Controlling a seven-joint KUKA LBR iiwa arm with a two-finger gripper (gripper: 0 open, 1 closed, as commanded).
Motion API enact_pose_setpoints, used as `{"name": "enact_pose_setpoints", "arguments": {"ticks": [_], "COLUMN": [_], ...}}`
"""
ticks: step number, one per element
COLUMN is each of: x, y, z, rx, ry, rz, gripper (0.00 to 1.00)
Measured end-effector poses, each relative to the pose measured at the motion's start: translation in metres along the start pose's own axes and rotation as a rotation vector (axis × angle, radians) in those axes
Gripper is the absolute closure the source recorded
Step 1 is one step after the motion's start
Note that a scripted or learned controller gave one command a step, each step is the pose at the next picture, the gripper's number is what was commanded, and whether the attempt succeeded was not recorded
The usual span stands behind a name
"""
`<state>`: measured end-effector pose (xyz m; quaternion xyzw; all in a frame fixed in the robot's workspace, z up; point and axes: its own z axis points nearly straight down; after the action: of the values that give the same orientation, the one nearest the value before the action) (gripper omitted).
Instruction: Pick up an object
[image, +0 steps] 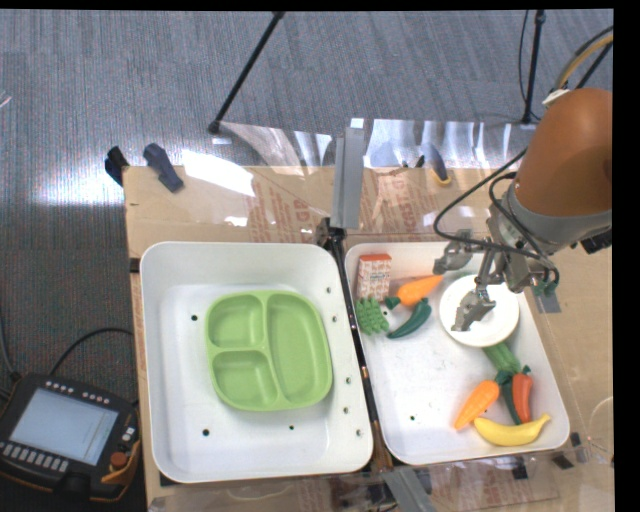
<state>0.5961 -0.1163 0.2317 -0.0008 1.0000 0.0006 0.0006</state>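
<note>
My gripper (476, 300) hangs over the right bin (425, 400), just above a white round plate (492, 328) at the bin's right side. Nothing shows held in it. Left of the plate lie an orange carrot (416, 289), a dark green pepper (411, 320), a green bristly piece (372, 317) and a small orange-and-white carton (375, 274). Toward the bin's front right corner lie a second carrot (477, 403), a red chili (522, 394), a green vegetable (503, 358) and a yellow banana (511, 430).
The left bin (180, 440) holds a green three-compartment tray (268, 350). A metal divider (345, 180) stands behind the gap between the bins. A teach pendant (65, 432) sits on the floor at the lower left. Cables hang beside the arm (565, 150).
</note>
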Motion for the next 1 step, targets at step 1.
{"name": "enact_pose_setpoints", "arguments": {"ticks": [1], "x": [-0.0344], "y": [-0.0106], "z": [0.1057], "rx": [-0.003], "ry": [0.013], "rz": [-0.041], "gripper": [0.0]}}
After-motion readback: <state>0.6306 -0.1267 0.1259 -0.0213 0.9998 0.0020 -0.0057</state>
